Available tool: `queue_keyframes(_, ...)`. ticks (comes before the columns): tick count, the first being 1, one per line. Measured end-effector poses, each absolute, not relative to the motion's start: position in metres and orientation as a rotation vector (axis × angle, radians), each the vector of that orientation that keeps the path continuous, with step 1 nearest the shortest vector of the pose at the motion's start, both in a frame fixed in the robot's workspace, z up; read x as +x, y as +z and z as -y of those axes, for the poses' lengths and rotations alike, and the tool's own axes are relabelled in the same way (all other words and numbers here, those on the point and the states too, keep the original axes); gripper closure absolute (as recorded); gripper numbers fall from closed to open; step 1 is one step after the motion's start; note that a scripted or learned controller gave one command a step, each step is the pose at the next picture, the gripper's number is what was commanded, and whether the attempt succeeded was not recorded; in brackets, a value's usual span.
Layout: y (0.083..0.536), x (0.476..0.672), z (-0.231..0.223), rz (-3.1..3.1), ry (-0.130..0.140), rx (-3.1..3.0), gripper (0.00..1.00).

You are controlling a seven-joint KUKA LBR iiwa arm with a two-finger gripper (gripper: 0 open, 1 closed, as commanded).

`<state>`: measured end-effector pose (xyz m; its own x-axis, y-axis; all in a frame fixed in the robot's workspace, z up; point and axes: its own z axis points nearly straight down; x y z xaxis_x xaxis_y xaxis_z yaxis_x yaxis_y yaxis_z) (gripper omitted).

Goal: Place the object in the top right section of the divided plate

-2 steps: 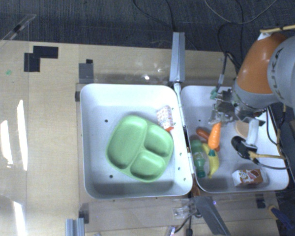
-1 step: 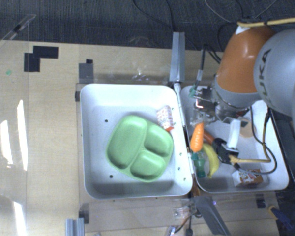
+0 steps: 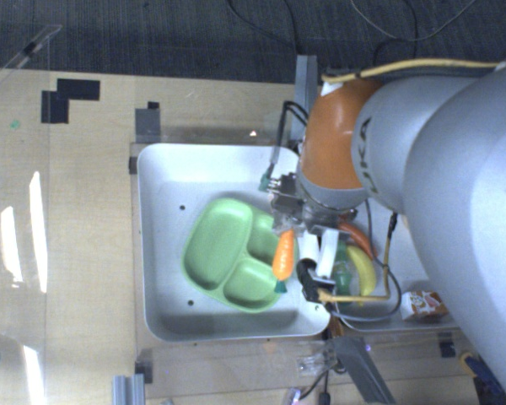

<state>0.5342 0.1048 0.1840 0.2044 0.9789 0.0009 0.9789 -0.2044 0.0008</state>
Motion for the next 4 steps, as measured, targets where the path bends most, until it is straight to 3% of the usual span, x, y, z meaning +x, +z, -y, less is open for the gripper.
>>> queue_keyframes(1, 0.184, 0.534, -0.105, -1.98, 0.003, 2.439, 0.0)
queue_keyframes(2, 0.184, 0.487, -0.11, -1.925, 0.002, 2.483, 0.0)
queue_keyframes(3, 0.195, 0.489, -0.109, -1.923, 0.008, 2.484, 1.0)
queue_keyframes(4, 0.191, 0.487, -0.114, -2.265, 0.003, 2.176, 1.0)
